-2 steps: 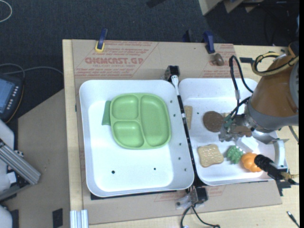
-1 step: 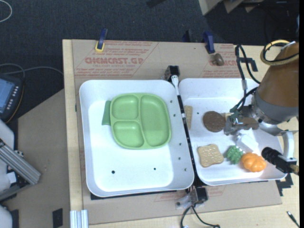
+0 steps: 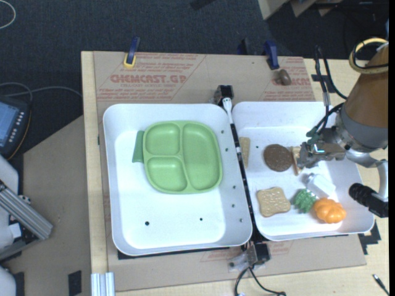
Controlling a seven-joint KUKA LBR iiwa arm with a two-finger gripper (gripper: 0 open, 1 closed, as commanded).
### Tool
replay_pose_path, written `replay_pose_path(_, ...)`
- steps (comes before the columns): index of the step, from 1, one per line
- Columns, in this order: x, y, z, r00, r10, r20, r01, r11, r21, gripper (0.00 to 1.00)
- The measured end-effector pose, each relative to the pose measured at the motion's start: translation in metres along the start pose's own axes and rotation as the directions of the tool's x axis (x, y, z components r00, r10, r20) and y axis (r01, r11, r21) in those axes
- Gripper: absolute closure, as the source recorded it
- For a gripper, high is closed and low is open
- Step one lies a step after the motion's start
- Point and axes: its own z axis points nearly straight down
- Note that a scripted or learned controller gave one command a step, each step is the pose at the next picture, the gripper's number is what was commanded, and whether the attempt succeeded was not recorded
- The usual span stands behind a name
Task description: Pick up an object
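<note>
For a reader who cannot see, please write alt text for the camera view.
A grey arm with an orange band reaches from the right, its gripper over the right bin beside a brown cookie. That bin also holds a cracker, a green toy and an orange toy. The left bin holds a green tray.

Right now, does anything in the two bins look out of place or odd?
Nothing looks spilled or broken. The green tray sits slightly turned in the left bin. In the right bin, a tan piece lies against the dividing wall, apart from the brown cookie, cracker, green toy and orange toy.
</note>
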Motion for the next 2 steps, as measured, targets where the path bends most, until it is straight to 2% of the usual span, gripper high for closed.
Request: replay_pose_path(2, 0.095, 0.015, 0.015, 1.0, -0.004, -0.004, 0.004, 1.0, 0.008, 1.0)
